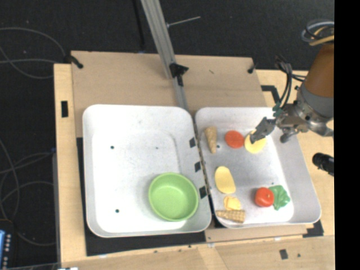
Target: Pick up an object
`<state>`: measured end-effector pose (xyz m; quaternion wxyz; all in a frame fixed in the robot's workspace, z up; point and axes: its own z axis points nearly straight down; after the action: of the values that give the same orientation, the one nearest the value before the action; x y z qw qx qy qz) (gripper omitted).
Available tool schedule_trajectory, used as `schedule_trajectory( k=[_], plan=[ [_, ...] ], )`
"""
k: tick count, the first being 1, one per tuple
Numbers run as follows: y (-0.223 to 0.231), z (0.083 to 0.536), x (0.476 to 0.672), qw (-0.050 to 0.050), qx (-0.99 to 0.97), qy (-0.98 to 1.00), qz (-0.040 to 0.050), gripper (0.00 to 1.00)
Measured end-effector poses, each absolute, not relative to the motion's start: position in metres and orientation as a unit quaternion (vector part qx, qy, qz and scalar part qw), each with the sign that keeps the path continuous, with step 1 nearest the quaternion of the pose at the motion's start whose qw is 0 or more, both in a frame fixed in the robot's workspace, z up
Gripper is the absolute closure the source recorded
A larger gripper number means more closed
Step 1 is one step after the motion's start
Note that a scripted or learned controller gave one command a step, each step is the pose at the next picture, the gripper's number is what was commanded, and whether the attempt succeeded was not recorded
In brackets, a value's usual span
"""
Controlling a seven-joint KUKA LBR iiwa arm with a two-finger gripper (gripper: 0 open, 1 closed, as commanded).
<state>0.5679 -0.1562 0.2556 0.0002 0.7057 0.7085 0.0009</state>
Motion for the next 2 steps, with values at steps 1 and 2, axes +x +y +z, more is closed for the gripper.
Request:
schedule_trajectory(
  k=[1,2],
  plan=[
    [-0.156,0.256,0.568,0.0,0.706,0.708,0.0011,0.0],
    [-0.151,0.196,0.572,-0.001,0.708,0.707,-0.0022,0.0]
  ],
)
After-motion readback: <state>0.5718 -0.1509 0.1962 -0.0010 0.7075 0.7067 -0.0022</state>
